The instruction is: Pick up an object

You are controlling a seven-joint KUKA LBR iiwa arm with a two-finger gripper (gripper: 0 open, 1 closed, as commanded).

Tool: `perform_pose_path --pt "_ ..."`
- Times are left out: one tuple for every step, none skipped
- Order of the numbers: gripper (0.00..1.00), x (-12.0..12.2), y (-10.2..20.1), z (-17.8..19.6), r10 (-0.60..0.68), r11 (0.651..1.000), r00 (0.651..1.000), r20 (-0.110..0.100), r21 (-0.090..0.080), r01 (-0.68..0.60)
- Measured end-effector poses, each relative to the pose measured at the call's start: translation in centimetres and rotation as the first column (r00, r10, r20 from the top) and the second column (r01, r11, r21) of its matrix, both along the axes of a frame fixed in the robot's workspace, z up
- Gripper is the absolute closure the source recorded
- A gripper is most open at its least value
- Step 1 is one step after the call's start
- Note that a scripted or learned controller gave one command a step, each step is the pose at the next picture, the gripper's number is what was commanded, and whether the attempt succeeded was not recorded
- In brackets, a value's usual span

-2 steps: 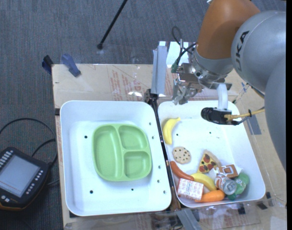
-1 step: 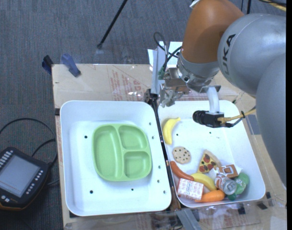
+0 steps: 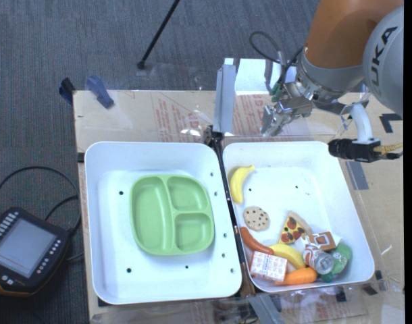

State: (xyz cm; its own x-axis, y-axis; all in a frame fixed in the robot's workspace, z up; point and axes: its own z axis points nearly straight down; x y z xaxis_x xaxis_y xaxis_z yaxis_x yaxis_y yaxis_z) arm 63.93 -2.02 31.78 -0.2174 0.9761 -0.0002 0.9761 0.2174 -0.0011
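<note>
My gripper [image 3: 273, 124] hangs above the far rim of the right bin [image 3: 300, 157], with nothing between its fingers. The two fingers stand slightly apart and look open. In the right bin lie a yellow banana [image 3: 239, 180] at the left, a chocolate-chip cookie [image 3: 256, 217], a pizza slice [image 3: 295, 229], a hot dog [image 3: 255, 242], a second banana [image 3: 288, 253], a pink-and-white carton [image 3: 268, 266], a carrot [image 3: 300, 276] and a can [image 3: 321, 258] heaped in the near right corner.
The left bin [image 3: 105, 201] holds a green divided plate [image 3: 173, 213]. A metal divider post [image 3: 224, 100] stands behind the seam between the bins. A pendant [image 3: 20, 248] lies on the floor at left.
</note>
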Motion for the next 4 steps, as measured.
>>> perform_pose_path --pt "1.0 0.5 3.9 -0.4 0.036 0.999 0.999 -0.001 0.0 -0.036" --pt "1.0 0.5 -2.3 2.6 -0.007 1.0 1.0 0.0 0.001 0.007" --pt "1.0 0.5 -15.9 -0.3 -0.125 0.992 0.992 0.0 0.0 0.125" --pt "1.0 0.6 -19.1 4.8 0.056 0.998 0.998 0.002 0.0 -0.056"
